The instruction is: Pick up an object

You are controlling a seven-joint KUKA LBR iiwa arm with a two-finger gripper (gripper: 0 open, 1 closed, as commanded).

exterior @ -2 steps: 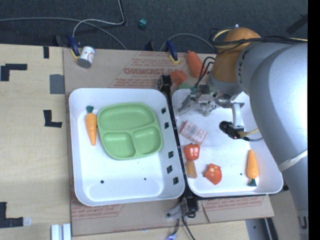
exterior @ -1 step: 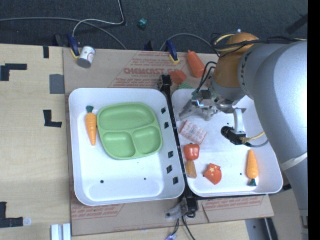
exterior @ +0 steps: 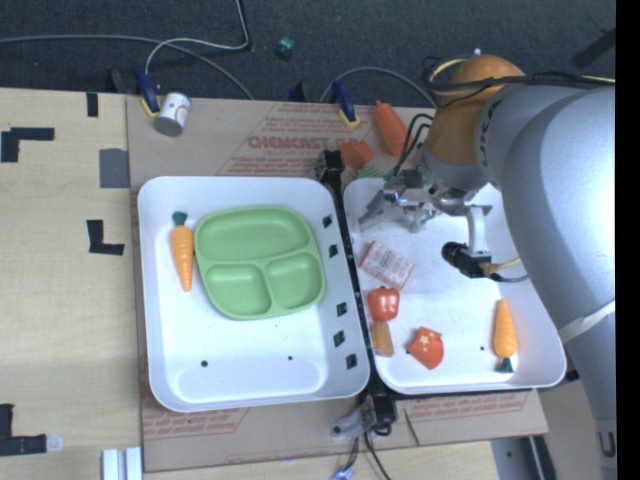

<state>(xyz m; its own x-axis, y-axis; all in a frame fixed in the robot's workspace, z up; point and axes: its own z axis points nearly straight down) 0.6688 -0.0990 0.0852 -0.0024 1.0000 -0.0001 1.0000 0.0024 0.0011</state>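
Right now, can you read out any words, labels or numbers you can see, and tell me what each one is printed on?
"CHEMCAST", in red, on the brown sheet under the bins, above the left bin.
More red print beside it: too blurred to read.
Small packet in the right bin: reddish print, too small to read.

Even overhead light, white bins point(exterior: 165, 268) bright with mild glare, soft short shadows — slightly soft, grainy focus
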